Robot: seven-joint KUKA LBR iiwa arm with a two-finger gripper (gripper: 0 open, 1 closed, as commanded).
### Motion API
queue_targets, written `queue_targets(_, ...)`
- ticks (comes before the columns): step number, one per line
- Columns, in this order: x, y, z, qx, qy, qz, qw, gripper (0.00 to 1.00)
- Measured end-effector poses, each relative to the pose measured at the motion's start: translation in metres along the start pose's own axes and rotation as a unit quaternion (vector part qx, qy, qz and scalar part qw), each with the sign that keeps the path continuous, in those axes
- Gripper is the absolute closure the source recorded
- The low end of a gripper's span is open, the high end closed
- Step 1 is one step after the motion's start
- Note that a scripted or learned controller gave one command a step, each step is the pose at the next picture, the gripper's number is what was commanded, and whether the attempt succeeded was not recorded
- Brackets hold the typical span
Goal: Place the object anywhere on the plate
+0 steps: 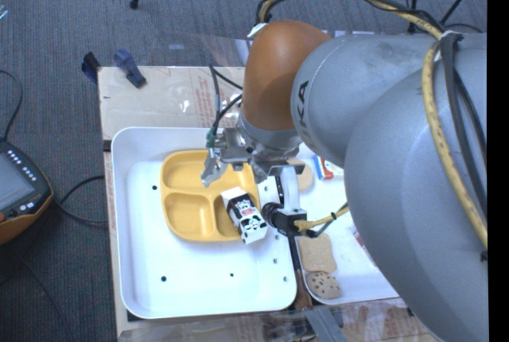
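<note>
Camera view, left to right: the yellow plate (193, 197) lies in my left bin (143, 269); the small black-and-white carton (244, 215) rests tilted on its right rim. My jaws (213, 165) hang above, their spread unclear. Placement looks nearly done.

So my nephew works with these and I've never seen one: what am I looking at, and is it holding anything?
One camera looks down at a slant on a bench. The big grey machine with the orange band is a robot arm reaching in from the right. Its gripper hangs over a yellow divided plate lying in the left white bin. A small black-and-white carton rests on the plate's right edge. Brown cracker-like pieces lie in the right bin. I can't tell whether anything is held.
</note>
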State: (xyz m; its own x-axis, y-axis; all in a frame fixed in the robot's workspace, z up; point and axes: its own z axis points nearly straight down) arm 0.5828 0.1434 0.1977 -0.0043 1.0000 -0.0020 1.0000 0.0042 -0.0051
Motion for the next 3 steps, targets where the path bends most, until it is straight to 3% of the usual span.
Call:
queue_targets(1,0.000,0.000,-0.009,0.002,-0.001,-0.001,1.0000,1.00)
queue_targets(2,-0.004,0.032,0.106,-0.006,0.002,0.001,1.0000,1.00)
queue_targets(3,-0.077,0.029,-0.020,-0.008,0.001,0.004,1.0000,1.00)
